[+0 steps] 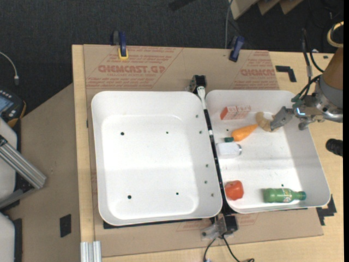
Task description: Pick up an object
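Five small things are scattered in the right bin (313,152) — an orange carrot (244,132) lying tilted near the middle, a tan lump (264,121) just beside its upper right, and a white-and-red packet (235,112) flat near the far wall. A white block (229,149) is seen by the left wall, while a red tomato-like piece (234,190) and a green bottle (283,195) on its side are parked along the near edge — well apart.

The setting is a robotics lab. A clamped board (163,64) on the desk (49,146) carries two white bins (103,146). Cables (215,250) run across dark carpet (54,15).
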